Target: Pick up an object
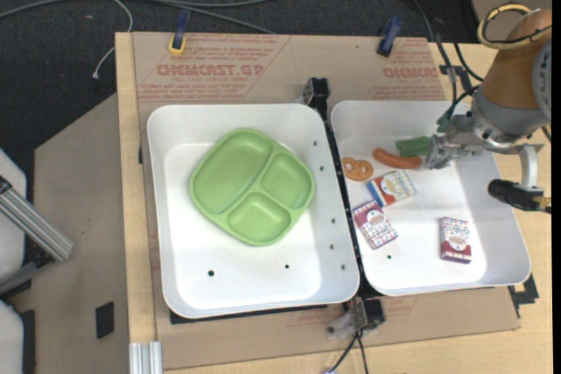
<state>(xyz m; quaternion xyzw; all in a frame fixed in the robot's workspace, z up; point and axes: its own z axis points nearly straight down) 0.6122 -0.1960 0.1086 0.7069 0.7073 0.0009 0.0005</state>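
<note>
Cardboard bench (219, 66), glossy white bins (166, 188), lobed green tray (252, 186), possibly a pretzel (357, 168)

The arm (517, 74) reaches in from the right and its gripper (436, 155) is low over the right bin (491, 267), right at a green piece (412, 144) and an orange sausage-shaped toy (396, 158); beside those lie a pretzel (356, 167) and three small cartons (392, 187) (two overlapping, one apart); the left bin (175, 276) holds a green divided plate (252, 186).
</note>
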